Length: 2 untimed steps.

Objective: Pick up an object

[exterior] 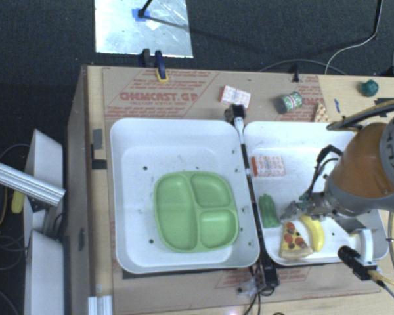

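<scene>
The right bin (295, 133) holds a green pickle-shaped piece (268, 210) by its left wall. A toy pizza slice (294, 239) and a yellow banana (314, 232) lie side by side near its front edge. My gripper (306, 206) hangs low over the bin's front right part, just above the banana's top end and up-right of the pizza slice. The grey wrist and orange band (366, 164) cover the bin floor behind it. Nothing can be seen held in the gripper.
A red-printed white card (269, 165) lies flat in the right bin's back left. The left bin (138, 143) holds a green divided plate (196, 210). Behind the bins on the cardboard lie a small packet (235, 96) and a green can (291, 102).
</scene>
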Available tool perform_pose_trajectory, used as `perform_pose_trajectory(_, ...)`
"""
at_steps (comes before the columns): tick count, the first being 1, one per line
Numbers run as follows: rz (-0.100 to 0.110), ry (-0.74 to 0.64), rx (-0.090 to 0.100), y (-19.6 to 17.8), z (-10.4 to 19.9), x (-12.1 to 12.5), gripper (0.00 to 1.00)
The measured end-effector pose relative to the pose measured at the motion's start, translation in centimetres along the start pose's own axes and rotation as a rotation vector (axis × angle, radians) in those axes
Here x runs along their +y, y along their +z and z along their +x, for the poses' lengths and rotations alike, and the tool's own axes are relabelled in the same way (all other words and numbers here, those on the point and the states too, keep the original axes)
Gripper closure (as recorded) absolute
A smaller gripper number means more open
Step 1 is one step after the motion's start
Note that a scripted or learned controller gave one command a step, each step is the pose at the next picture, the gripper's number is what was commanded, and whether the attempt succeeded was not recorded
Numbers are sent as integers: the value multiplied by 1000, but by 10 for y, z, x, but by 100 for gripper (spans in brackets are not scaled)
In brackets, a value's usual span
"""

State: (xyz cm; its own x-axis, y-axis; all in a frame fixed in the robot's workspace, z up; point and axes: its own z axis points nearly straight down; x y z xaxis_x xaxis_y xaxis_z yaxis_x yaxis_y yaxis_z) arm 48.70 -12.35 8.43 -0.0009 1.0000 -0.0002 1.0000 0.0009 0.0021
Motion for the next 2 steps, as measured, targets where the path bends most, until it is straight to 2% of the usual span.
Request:
perform_pose_trajectory(1,-3,-2,1,-11,0,2,100)
perform_pose_trajectory(2,-3,-6,3,-101,104,40,100)
